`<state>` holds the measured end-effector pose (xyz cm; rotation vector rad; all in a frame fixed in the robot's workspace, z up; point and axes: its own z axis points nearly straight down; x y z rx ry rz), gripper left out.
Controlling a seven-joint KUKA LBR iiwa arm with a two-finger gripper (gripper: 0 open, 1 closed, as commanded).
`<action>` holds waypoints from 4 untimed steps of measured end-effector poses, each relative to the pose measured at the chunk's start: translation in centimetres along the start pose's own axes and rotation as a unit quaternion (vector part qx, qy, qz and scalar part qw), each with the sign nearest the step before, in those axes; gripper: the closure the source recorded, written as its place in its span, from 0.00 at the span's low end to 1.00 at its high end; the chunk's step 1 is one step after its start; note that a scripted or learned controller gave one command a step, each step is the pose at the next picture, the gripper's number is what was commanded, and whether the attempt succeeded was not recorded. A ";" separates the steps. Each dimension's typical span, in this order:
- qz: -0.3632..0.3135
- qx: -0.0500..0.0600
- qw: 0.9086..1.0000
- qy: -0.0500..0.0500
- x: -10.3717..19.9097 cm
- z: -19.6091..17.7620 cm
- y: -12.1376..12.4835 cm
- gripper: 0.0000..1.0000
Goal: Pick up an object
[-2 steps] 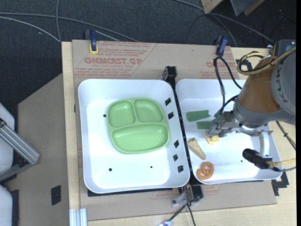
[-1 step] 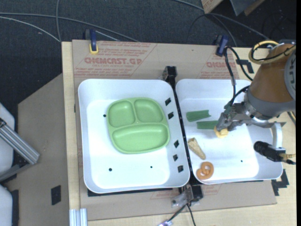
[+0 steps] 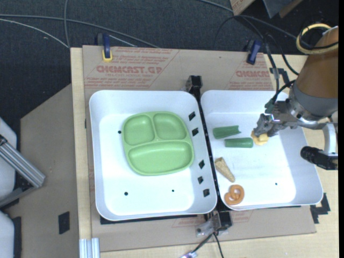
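Observation:
The right bin [image 3: 290,190] holds two green pieces, one upper [image 3: 226,131] and one lower [image 3: 238,142], lying side by side near its left part. A tan wedge [image 3: 225,169] lies below them, and an orange ring-shaped piece [image 3: 234,194] sits by the front rim. A small yellow object [image 3: 261,140] lies just right of the lower green piece. My gripper [image 3: 264,127] is low over the bin, directly above the yellow object and partly covering it. Whether it grips the object is hidden from this angle.
The left bin [image 3: 107,192] holds a green divided plate [image 3: 157,143]. A black divider with clips [image 3: 201,144] runs between the bins. The arm's orange band [image 3: 321,69] and grey wrist hang over the right bin's far right side. Cables cross the floor behind the bench.

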<state>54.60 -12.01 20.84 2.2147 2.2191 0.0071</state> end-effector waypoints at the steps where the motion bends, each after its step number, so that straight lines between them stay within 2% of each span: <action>1: 0.000 0.000 1.000 0.000 0.0 -5.4 0.2 1.00; 2: -0.002 0.005 1.000 0.002 6.1 -5.4 -0.2 1.00; 4: -0.002 0.005 1.000 0.002 16.0 -4.8 -1.3 1.00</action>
